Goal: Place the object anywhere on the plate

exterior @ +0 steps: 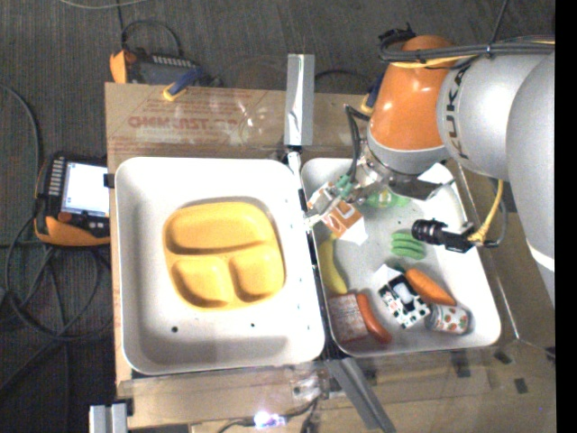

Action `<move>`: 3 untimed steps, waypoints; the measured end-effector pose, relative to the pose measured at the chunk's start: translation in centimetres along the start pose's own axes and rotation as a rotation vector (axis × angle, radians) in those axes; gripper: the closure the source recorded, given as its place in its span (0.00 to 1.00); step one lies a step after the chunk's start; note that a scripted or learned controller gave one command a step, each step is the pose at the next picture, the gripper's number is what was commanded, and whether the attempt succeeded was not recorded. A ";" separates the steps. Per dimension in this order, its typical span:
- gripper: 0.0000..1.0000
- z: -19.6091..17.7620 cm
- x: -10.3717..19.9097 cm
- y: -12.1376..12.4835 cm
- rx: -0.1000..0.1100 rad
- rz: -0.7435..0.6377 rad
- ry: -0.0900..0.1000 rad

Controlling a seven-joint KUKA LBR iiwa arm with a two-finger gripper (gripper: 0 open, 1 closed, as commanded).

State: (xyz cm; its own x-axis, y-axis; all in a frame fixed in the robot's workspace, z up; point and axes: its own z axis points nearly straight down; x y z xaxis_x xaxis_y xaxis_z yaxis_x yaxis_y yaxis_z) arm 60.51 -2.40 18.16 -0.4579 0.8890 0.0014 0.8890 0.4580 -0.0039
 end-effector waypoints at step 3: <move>0.00 -14.9 11.5 1.9 -0.003 -0.147 -0.002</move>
